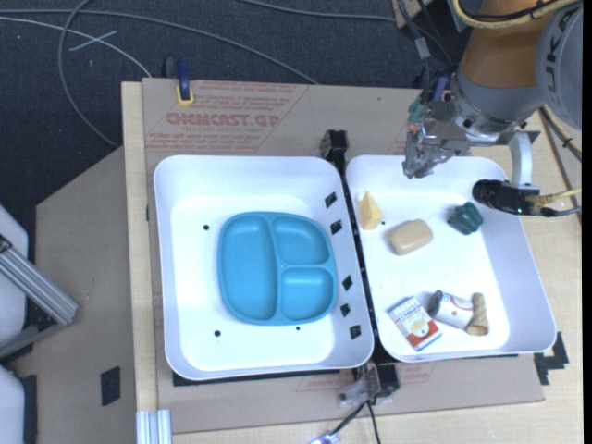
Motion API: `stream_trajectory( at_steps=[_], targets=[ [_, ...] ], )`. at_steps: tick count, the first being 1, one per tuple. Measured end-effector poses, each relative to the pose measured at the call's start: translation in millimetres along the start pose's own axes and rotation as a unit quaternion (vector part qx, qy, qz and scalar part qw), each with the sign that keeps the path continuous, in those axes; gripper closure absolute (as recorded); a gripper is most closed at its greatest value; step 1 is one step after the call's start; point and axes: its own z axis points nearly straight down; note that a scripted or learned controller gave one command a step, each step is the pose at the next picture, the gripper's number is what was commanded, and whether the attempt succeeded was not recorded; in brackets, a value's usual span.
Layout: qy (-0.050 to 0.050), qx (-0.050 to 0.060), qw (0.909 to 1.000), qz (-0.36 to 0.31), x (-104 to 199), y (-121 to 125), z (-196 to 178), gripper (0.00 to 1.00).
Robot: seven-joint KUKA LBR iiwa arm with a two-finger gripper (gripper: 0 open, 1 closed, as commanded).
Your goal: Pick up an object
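Camera view shows the right bin [529,276], the gripper [421,162] over its far rim, fingers close together, holding nothing. Judged step: approach. Nearest below the fingers lies the tan object [410,237]; next calls for descending onto it.

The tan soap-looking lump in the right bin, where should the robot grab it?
Probably across its short sides, coming straight down from above. The tan lump is a rounded oblong lying flat and tilted a little, with bare bin floor all around it. The yellow wedge sits to its left, apart from it, so the jaws should have room on either side.
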Motion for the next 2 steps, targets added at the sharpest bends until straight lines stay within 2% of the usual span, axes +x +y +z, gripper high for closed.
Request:
stream_trajectory(
  at_steps=[1, 2],
  targets=[
    [0.000, 0.000, 1.0000, 0.000, 48, 4, 8, 1.00],
    [0.000, 0.000, 1.0000, 0.000, 95, -4, 13, 1.00]
  ],
)
